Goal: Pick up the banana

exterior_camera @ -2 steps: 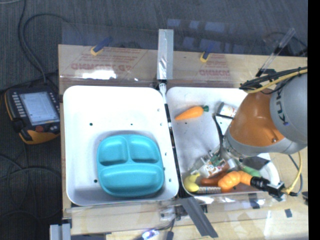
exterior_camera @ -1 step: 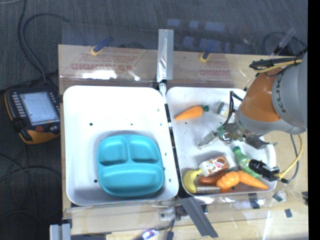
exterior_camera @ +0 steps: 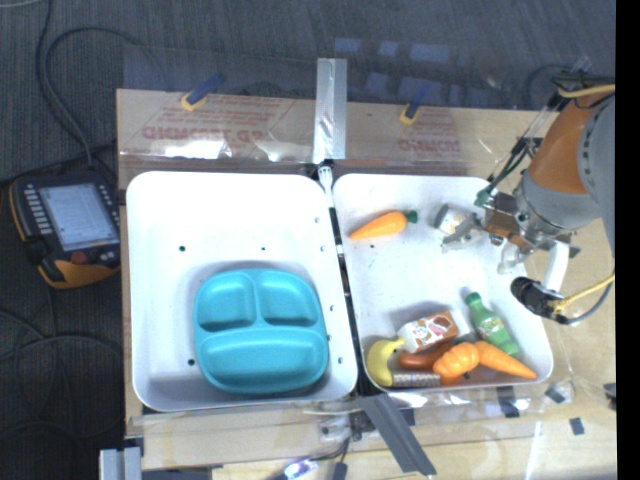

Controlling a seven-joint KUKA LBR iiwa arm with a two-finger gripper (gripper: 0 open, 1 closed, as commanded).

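Camera view: banana (exterior_camera: 379, 359) sits in the right bin (exterior_camera: 420, 268), front-left corner, touching a small packet (exterior_camera: 430, 332) and wedged by a carrot pile (exterior_camera: 478, 360), likely dumped there as clutter. Gripper (exterior_camera: 462, 224) hovers at the bin's far right, well apart from the banana; can't tell how open it is, nothing seen held. Left bin (exterior_camera: 160, 228) holds a blue tray (exterior_camera: 260, 330). Packet label unreadable.
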